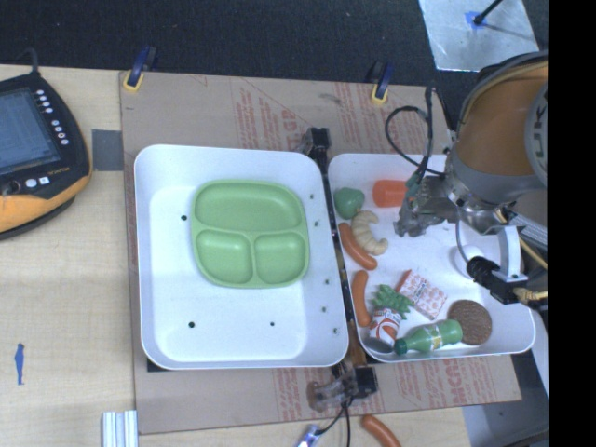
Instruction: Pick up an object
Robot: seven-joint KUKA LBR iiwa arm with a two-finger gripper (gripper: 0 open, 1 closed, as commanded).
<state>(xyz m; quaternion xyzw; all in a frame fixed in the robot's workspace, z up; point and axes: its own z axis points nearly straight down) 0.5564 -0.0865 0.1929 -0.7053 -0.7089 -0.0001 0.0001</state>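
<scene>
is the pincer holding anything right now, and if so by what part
Nothing shows between the fingers of the pincer; it hangs over bare floor of the right bin, near the croissant and the orange piece.

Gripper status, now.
Gripper: low in the right bin, near the orange piece; open or closed cannot be told, and nothing is seen held.

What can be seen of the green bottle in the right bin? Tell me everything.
The small green plastic-looking bottle lies on its side along the near wall of the right shallow white bin, its pale cap end toward the left. A light label wraps its middle. A round brown cookie-like disc sits by its base, a red-and-white packet near its cap.
</scene>
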